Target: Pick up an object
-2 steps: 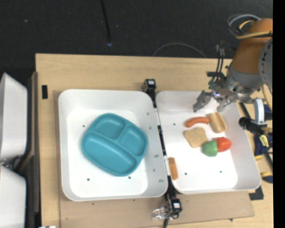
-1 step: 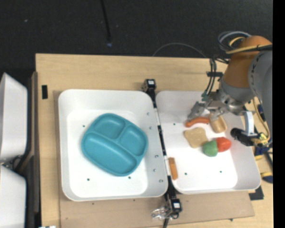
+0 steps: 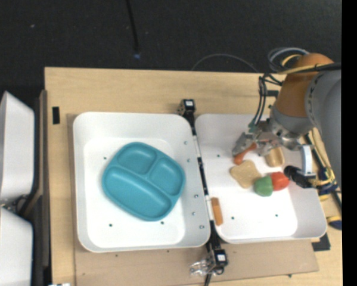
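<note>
My gripper [image 3: 247, 146] hangs low over the back of the right bin [image 3: 226, 231], reaching in from the right. A small orange-red piece [image 3: 239, 158] lies just under its tip; whether it is gripped cannot be made out. A tan slice shaped like bread [image 3: 244, 174] lies a little nearer the front. Beside the slice are a green round piece [image 3: 263, 187] and a red piece [image 3: 280, 180], touching each other. A tan cylinder [image 3: 275, 157] sits right next to the gripper's right side.
An orange stick [image 3: 215, 211] lies along the right bin's left wall near the front. The left bin [image 3: 89, 231] holds a teal divided plate [image 3: 143, 180]. Wooden bench surrounds both bins, with a white box [image 3: 14, 154] at the far left.
</note>
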Controlling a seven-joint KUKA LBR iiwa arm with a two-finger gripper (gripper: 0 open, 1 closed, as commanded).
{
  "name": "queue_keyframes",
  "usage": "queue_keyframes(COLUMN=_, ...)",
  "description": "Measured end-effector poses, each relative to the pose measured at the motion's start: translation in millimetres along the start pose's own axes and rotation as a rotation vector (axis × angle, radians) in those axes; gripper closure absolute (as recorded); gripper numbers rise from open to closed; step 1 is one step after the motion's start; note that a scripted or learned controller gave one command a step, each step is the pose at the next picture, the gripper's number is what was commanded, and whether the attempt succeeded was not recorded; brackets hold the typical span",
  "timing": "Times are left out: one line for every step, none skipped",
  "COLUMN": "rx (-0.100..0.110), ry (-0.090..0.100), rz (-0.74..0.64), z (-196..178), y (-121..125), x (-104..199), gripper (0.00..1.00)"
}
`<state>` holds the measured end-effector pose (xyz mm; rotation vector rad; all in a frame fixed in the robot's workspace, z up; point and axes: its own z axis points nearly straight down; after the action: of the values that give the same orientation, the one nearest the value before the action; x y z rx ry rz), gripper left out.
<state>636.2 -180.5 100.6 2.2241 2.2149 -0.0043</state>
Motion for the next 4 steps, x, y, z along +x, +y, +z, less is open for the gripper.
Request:
queue_keyframes(rx=-0.006, ry=0.0, rz=0.0, z=-13, y=1, x=-1, gripper=1.0)
queue_keyframes(rx=-0.006, ry=0.003, rz=-0.003, z=-62, y=-4, x=-6, gripper=1.0)
queue_keyframes(rx=-0.006, ry=0.003, rz=-0.007, z=-115, y=-3, x=-7, gripper=1.0)
queue_keyframes(rx=-0.002, ry=0.006, rz=-0.011, z=-127, y=-12, x=50, gripper=1.0)
